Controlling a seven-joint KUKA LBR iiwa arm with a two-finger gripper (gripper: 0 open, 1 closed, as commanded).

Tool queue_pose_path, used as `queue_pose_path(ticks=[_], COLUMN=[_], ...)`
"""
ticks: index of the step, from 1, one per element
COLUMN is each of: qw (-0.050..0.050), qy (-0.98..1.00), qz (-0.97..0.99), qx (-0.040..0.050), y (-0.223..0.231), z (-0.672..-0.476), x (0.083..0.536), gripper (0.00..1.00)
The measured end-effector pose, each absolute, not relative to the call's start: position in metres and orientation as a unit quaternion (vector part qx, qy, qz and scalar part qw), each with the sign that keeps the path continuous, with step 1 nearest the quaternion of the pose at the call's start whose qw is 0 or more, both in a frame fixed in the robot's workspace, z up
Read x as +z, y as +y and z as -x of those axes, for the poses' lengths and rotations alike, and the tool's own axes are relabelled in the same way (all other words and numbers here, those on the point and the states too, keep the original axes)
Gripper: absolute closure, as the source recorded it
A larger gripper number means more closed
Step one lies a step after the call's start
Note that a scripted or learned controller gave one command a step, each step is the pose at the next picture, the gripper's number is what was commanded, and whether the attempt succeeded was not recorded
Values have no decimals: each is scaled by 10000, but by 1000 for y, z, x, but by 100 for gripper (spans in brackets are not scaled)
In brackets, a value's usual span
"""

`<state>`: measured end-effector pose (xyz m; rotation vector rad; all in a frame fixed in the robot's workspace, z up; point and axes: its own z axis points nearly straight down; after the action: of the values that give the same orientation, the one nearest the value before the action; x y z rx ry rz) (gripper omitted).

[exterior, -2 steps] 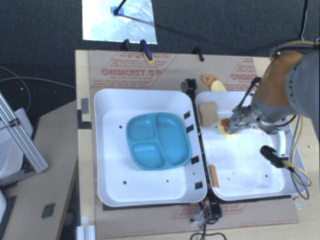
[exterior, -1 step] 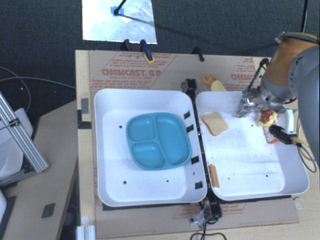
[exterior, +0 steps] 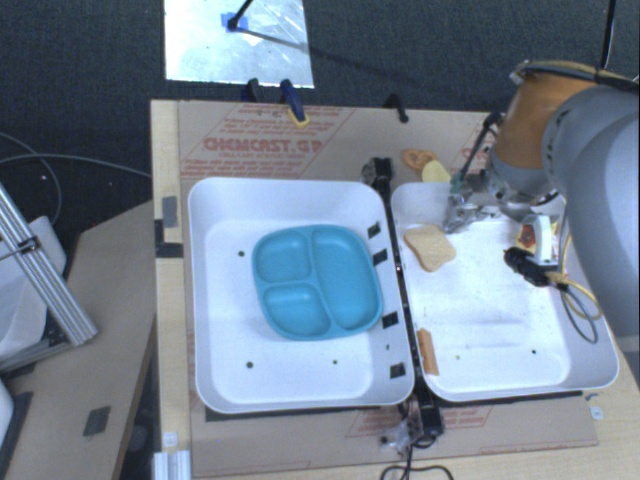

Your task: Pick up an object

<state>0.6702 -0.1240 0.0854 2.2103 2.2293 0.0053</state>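
Observation:
A tan toy bread slice [exterior: 430,247] lies flat in the right bin [exterior: 500,368], near its upper left corner. My gripper [exterior: 456,215] hangs just above and to the right of the bread, close to it; nothing shows in its grasp. A thin orange stick [exterior: 427,351] lies along the right bin's left wall, lower down. A small red and yellow object [exterior: 526,236] peeks out beside the wrist, partly hidden by the arm. The grey arm with its orange band [exterior: 530,118] covers the bin's upper right corner.
The left bin [exterior: 230,368] holds a blue divided plate [exterior: 316,280]. An orange toy [exterior: 417,158] and a yellow toy [exterior: 436,173] lie on the cardboard just behind the right bin. Black clips line the divider between the bins. A black cable [exterior: 575,303] hangs off the wrist.

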Motion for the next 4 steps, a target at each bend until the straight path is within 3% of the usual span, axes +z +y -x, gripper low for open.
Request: queue_pose_path(ticks=[1,2,3,4], qw=[27,44,-17,31], qy=[7070,7130,7106,7117], qz=[-7072,-7011,-7036,-7024], qx=[28,83,4,89], y=[-99,15,71,129], z=[-531,-601,-566,-528], x=[89,191,184,336], gripper=[100,100,100,100])
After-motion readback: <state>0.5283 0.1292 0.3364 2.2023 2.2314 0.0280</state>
